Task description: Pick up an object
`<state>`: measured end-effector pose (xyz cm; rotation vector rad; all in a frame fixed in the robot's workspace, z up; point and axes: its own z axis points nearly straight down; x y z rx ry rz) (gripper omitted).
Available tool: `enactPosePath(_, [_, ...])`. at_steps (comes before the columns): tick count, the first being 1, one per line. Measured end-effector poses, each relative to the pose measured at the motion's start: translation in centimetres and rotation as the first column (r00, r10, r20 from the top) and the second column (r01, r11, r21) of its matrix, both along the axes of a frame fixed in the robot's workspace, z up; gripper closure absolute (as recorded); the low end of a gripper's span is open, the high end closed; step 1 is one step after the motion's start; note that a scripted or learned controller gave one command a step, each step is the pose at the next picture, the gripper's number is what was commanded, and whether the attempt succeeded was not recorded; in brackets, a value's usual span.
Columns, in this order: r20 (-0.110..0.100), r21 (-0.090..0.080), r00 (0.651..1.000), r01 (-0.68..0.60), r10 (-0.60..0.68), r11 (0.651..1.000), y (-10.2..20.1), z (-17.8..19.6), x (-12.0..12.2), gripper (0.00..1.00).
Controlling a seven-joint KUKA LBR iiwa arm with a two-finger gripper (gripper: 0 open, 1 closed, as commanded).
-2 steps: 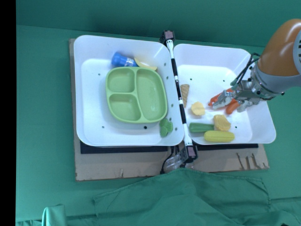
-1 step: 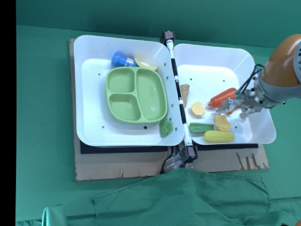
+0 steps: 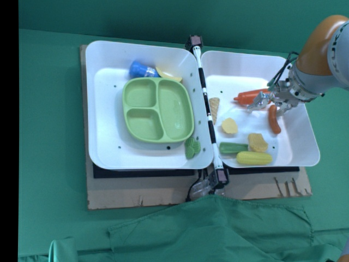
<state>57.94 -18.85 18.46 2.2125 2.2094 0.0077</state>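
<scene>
Nearest the camera, a fold of green cloth [image 3: 218,228] lies across the cardboard sheet [image 3: 136,198] under the two bins. In the right bin [image 3: 305,152], the front row holds one yellow corn cob [image 3: 253,158], one green cucumber [image 3: 233,148] and one crinkled yellow chip [image 3: 257,142]. Behind these lie one pale yellow slice [image 3: 229,126] and one waffle cone [image 3: 214,109]. Further back, two red sausages: one [image 3: 274,119] lying lengthwise just under the gripper [image 3: 271,101], the other [image 3: 251,96] beside it to the left. The gripper's fingers seem spread, pinching nothing, though they are small and hard to read. In the left bin [image 3: 103,141], one green leaf-like piece [image 3: 191,147] sits at the front corner, one green three-compartment plate [image 3: 158,109] fills the middle, and one blue item [image 3: 142,69] and one yellow piece [image 3: 169,73] lie at the back.
</scene>
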Motion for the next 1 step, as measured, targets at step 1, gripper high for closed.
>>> enactPosePath(1, [0.011,-0.004,1.0,0.005,-0.005,1.0,-0.17,1.51,0.06,1.0])
